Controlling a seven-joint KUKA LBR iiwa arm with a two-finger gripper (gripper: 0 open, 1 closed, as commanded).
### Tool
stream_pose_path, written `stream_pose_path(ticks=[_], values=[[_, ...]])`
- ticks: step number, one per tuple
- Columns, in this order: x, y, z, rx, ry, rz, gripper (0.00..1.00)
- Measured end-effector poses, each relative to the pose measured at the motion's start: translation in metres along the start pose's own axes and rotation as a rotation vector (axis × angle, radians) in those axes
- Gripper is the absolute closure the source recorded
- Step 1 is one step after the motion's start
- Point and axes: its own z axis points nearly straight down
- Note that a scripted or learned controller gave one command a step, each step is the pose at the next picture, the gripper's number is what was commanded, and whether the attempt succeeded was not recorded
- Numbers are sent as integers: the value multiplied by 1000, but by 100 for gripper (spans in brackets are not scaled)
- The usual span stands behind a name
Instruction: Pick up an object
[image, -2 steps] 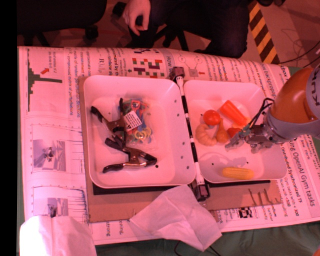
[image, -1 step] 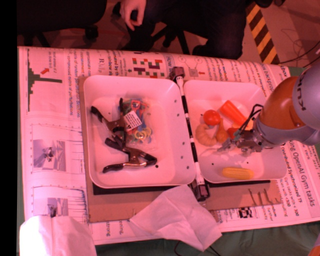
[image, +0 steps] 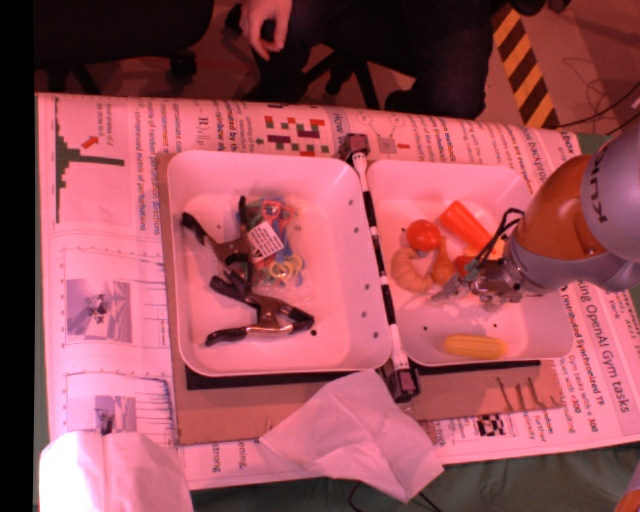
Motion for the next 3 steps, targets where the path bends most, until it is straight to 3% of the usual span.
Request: stream_pose_path(ticks=[1, 2, 3], values=[[-3, 4, -14, -18, -10, 4, 100], [-8, 5, -59, 5, -2, -2, 100], [-13, 8, -124, 1, -3, -1, 100]])
